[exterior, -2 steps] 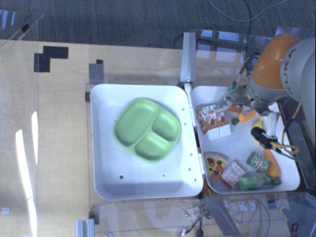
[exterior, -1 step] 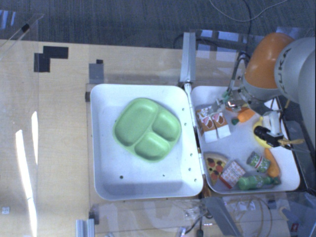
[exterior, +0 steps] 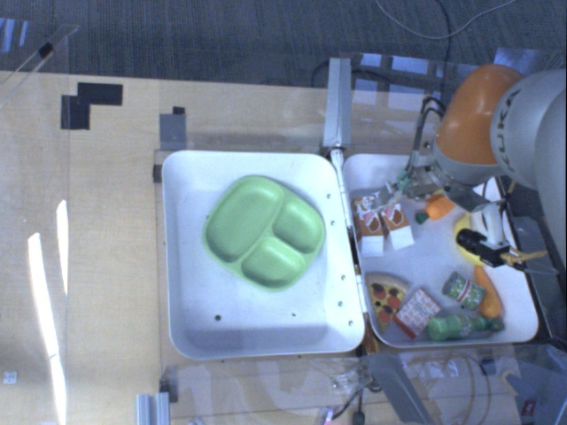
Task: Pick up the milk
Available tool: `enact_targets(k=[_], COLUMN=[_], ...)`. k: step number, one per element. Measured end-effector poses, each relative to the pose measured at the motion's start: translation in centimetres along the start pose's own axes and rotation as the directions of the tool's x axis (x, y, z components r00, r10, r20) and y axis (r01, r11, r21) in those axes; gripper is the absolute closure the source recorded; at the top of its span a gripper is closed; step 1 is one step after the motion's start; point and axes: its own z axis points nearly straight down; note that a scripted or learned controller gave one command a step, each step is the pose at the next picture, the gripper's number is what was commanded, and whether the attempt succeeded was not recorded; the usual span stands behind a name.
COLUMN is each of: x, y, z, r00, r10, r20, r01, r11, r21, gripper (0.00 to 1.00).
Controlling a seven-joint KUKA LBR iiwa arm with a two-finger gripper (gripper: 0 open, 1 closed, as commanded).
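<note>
A: Where is the milk found?

B: Two small cartons are seen in the right bin, just beside the wall shared with the left bin; the milk is taken to be one of them, with white cards lying against it.

A: And the gripper?

B: It is placed just behind the cartons. Its opening cannot be told, and nothing is seen held.

A: How should the grasp be made?

B: One carton should be centred first, so the neighbour and the wall are not struck.
</note>
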Motion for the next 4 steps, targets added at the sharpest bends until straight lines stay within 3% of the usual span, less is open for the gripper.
enact_targets(k=[1, 2, 3, 4], x=[0.1, 0.3, 4.8, 4.6], y=[-0.9, -0.6, 3.8, 4.3], z=[0.1, -1.2, -11.5, -14.4], r00=[0.997, 0.997, 1.0, 1.0], r10=[-0.073, -0.076, 0.015, 0.012], r20=[0.007, 0.0, -0.024, -0.024], r01=[0.073, 0.076, -0.014, -0.01], r11=[0.997, 0.997, 0.999, 0.999], r21=[0.001, 0.002, 0.051, 0.052], gripper=[0.0, 1.0, 1.0, 1.0])
